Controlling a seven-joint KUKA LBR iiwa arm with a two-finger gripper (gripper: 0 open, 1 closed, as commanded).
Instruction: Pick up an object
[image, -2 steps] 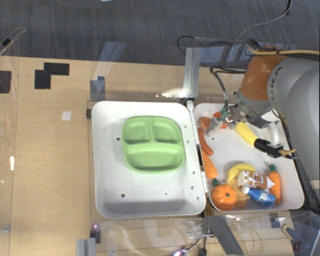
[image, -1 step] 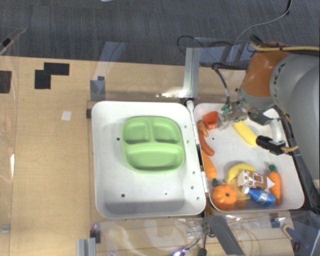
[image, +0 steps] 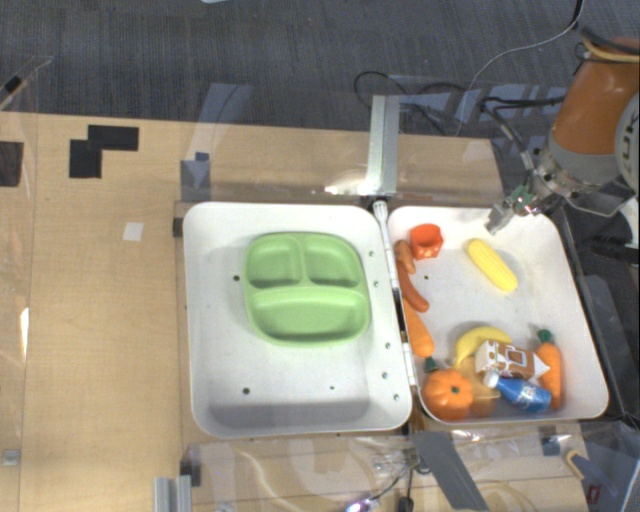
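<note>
The gripper (image: 508, 213) hangs over the far edge of the right bin (image: 560, 300), above and right of a yellow corn cob (image: 493, 265); nothing shows between its fingers. A small orange cup (image: 426, 240) stands at the bin's far left. A sausage (image: 409, 280) and a carrot (image: 418, 332) lie along the left wall. At the near end sit a pumpkin (image: 448, 393), a banana (image: 482, 341), a small carton (image: 503, 360), a blue item (image: 524, 395) and another carrot (image: 550, 367).
The left bin (image: 215, 380) holds a green divided plate (image: 305, 288). A metal post (image: 383, 150) rises behind the divider between the bins. Cables (image: 440, 100) lie on the bench beyond the right bin.
</note>
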